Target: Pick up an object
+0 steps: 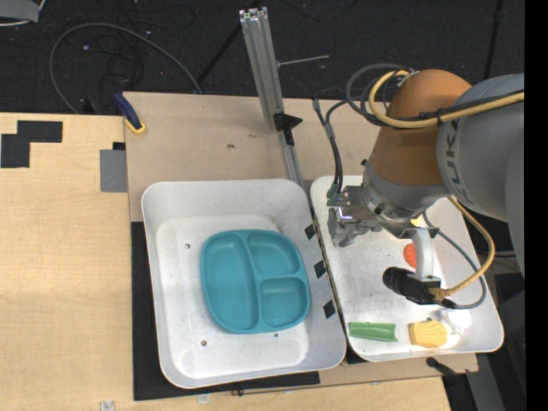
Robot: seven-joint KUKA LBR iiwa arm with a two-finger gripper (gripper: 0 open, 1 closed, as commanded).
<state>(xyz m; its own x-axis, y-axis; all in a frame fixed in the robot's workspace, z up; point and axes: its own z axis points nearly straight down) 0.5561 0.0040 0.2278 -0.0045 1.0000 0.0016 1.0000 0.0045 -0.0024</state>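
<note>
At the near edge of the right bin (370, 291) lie a green piece (372, 331) and, just beside it toward the near right corner, a yellow piece (429, 334) too small to identify; the two are apart. Farther back by the right side, an orange thing (411, 253) is partly hidden behind the robot's hardware, so its shape is unclear. The left bin (171, 315) holds one teal divided plate (254, 281), lying flat around its middle. The gripper (345, 226) hangs over the right bin's far left part, close to the wall between the bins, well away from all three pieces. Whether it is open or closed cannot be told, since the arm's (428, 135) bulk covers it from above, and nothing can be seen in its grasp.
</note>
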